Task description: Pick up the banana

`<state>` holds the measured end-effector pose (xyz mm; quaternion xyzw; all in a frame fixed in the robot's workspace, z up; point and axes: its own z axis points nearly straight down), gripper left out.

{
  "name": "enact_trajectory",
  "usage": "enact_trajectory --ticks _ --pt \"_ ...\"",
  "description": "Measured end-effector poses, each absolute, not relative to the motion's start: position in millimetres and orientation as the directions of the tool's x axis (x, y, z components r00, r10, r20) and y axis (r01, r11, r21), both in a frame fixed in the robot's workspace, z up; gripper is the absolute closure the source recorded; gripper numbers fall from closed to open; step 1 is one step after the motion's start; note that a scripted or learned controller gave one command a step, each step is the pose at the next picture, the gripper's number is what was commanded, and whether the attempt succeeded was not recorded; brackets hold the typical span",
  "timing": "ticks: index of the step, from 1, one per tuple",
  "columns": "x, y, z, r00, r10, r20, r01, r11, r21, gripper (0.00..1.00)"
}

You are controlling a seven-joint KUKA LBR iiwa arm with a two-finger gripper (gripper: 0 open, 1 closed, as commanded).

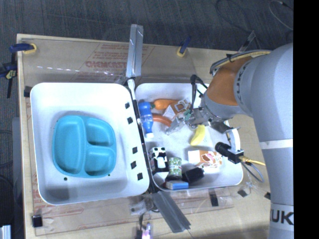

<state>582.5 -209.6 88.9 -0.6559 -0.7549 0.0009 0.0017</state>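
- Where the bench holds two white bins side by side, the left bin [40, 133] carries a blue divided plate [83, 146] near its middle.
- The right bin [234, 176] holds clutter: a blue bottle [145, 116] along its left wall, a carrot [165, 104] near the far edge, a panda toy [159, 158] and a green can [175, 166] by the near edge.
- The banana [198, 135] lies toward the right bin's right side, free on the floor.
- The gripper [193, 117] hangs just beside the banana's far end; whether its fingers are wide or narrow cannot be told.
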Motion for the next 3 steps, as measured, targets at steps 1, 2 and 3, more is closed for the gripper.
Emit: enact_trajectory --ticks 1,2,3 --pt "613.0 -166.3 147.3 -0.203 0.979 0.002 0.979 0.203 -0.003 0.00" --pt "561.8 -210.9 88.7 -0.245 0.970 0.003 0.970 0.245 -0.005 0.00" --pt "497.1 -210.4 90.0 -0.207 0.978 0.001 0.978 0.207 -0.001 0.00"
